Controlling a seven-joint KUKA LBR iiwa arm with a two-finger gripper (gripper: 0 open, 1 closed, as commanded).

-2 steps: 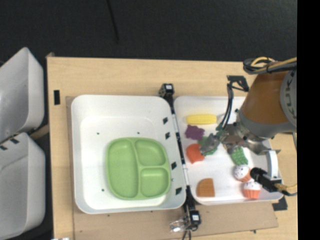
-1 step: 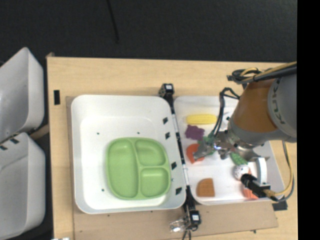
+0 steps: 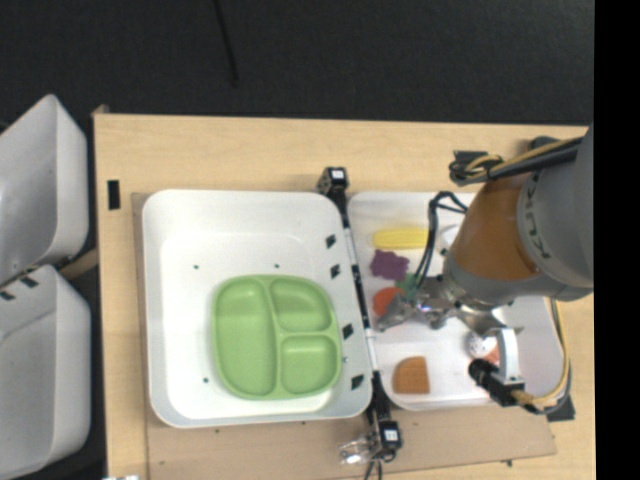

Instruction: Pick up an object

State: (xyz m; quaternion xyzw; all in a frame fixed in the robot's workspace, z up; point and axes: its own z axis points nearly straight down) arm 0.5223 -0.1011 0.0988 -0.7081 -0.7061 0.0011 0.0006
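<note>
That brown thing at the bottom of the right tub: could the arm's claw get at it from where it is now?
Probably yes. The brown piece lies alone on the right bin's floor, uncovered, apart from the red and purple pieces. The claw hangs just above it in the picture.

On a wooden bench (image 3: pixel 230 153) sit two white bins. The left bin (image 3: pixel 180 238) holds a green divided plate (image 3: pixel 275 336). The right bin (image 3: pixel 400 211) holds a yellow piece (image 3: pixel 400 237), a purple piece (image 3: pixel 389 264), a red piece (image 3: pixel 384 299) and a brown piece (image 3: pixel 411 375). The grey arm (image 3: pixel 520 238) reaches over the right bin, its gripper (image 3: pixel 400 308) low, just beside the red piece.
</note>
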